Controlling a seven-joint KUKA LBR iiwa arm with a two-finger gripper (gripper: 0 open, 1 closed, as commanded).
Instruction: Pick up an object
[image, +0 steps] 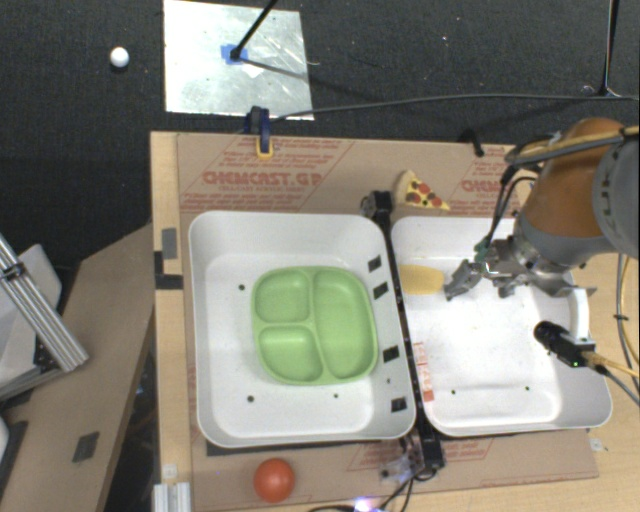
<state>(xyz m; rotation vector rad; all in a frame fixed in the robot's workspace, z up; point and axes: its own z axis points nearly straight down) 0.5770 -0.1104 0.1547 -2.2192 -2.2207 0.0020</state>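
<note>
Pincer (468, 279) beside half-hidden tan piece (420, 279), fingertips indistinct

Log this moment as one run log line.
claw: over right bin | near: yellow piece | grasp: none seen | green tray: left bin

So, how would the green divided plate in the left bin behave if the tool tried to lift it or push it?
The green divided plate looks like moulded plastic, so it is probably stiff and light. It lies flat on the floor of the left bin, so it would likely slide when pushed, not tip. Its low rounded rim gives the tool little to grip, so a pinch may slip.
</note>
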